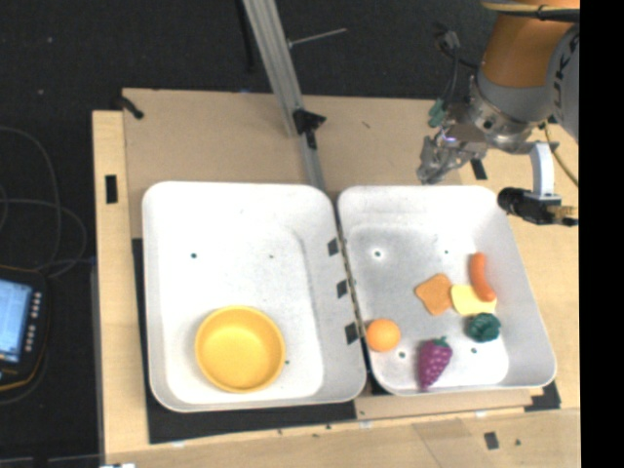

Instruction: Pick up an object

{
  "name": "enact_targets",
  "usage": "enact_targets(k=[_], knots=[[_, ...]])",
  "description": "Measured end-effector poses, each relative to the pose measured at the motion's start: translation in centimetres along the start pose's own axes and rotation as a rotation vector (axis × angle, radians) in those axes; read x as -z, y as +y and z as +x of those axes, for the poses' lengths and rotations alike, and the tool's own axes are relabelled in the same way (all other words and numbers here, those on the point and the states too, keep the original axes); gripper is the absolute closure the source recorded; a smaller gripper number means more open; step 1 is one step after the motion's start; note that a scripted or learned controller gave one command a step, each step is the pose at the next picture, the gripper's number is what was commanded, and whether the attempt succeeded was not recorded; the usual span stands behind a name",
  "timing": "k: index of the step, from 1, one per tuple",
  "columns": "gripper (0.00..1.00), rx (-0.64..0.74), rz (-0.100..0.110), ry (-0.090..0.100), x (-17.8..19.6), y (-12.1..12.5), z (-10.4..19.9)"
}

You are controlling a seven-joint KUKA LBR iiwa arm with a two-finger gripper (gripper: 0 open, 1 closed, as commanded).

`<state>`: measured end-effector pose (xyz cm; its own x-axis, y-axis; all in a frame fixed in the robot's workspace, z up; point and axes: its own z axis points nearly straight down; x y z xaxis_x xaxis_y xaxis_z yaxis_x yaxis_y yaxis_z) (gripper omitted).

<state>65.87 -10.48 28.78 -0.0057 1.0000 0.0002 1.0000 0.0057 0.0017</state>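
Hanging over the far edge of the right bin point(526, 291), the gripper point(436, 167) is being held up high by the grey arm point(522, 57) with its orange band. The arm is coming in from the far right corner of the scene. The claw is seen as a small dark shape just past the bin's far rim, and nothing is being carried under it. Whether the claw is wide or narrow cannot be told, because it is too small and dark.

Six toys are being kept in the right bin, all well apart from the claw, on the near side. An orange ball point(382, 334) is lying by the bin's left wall. A bunch of purple grapes point(434, 361) is lying just to the right of the ball, close to the near rim. A flat orange piece point(434, 293) is sitting in the middle. A carrot point(480, 275) is lying to its right, and a yellow piece point(470, 300) is touching the carrot's near end. A dark green toy point(483, 327) is resting just beside the yellow piece, on the near side.

In the left bin point(234, 232), a yellow bowl point(240, 348) is being kept upright in the near part. The two bins are sitting side by side on a light brown bench point(195, 135). A grey metal pole point(278, 57) is slanting across the far part of the bench.
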Motion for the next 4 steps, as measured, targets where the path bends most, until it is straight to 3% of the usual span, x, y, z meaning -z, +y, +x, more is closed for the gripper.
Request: enact_targets(k=[2, 4], knots=[[1.00, 0.000, 0.002, 0.001, -1.9, -2.9, 10.5], [1.00, 0.000, 0.004, 0.000, -4.7, -5.5, 18.5]])
